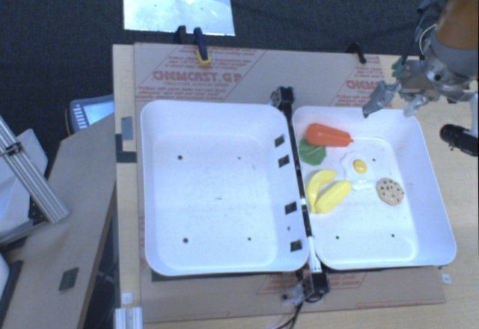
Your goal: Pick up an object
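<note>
bench [123, 193] | protective sheet [239, 69] | two white bins [217, 185] side by side

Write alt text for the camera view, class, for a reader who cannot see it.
The end effector hangs open over the far edge of the right bin, holding nothing. That bin contains a toy carrot, a green leaf, a banana, a fried egg and a cookie. The left bin sits beside it.

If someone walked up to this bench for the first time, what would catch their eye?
Probably the bright toy food clustered in the right bin: an orange carrot, a fried egg, a yellow banana and a cookie. Then the arm's hand, hovering over that bin's far edge.
</note>
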`<state>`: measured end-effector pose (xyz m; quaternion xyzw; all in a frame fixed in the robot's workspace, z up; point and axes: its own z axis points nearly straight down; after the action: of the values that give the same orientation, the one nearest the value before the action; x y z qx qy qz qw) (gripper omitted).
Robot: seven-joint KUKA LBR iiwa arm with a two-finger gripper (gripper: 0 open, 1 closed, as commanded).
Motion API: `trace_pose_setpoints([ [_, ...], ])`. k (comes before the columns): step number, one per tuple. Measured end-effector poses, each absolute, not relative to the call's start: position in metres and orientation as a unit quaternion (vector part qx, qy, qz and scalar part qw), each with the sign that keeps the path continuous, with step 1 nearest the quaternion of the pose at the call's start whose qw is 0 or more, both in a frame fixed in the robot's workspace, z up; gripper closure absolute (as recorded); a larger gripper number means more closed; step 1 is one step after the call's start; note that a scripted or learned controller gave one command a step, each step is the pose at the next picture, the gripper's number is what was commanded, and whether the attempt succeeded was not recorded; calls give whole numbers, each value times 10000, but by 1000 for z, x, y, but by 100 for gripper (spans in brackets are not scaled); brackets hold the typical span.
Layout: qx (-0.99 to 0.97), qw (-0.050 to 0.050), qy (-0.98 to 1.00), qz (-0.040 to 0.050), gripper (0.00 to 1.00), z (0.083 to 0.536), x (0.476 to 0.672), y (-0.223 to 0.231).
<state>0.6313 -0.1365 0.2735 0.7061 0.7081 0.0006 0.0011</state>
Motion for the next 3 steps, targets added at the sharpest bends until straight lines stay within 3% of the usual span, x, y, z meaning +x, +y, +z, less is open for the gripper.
trace_pose_setpoints([
  [1, 7039, 21, 7103, 17, 0, 252, 671, -74],
  [3, 7033, 5, 7109, 20, 0, 270, 669, 67],
])
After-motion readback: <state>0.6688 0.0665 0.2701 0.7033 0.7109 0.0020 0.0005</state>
